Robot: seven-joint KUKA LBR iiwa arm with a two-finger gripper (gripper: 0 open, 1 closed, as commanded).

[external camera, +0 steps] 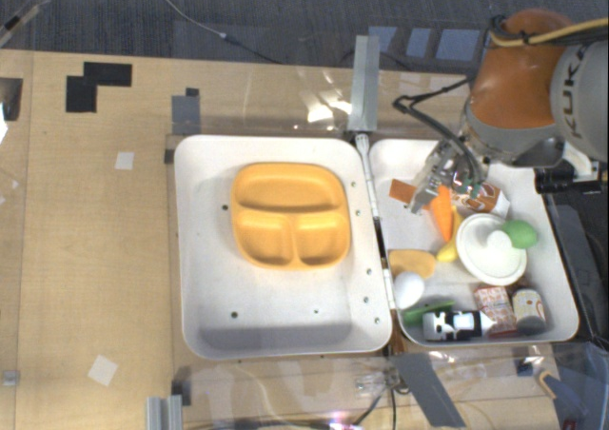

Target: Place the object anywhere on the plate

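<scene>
A yellow plate with three compartments lies in the left bin, and nothing is on it. My gripper hangs low over the upper part of the right bin. It is right above the top end of an orange carrot, with a small brown piece just to its left. The gripper's own body hides its tips, so I cannot say whether it touches the carrot.
The right bin is crowded: a white bowl, a green ball, a yellow lump, a white egg, a dark green bottle and two small cans. A raised divider separates the bins.
</scene>
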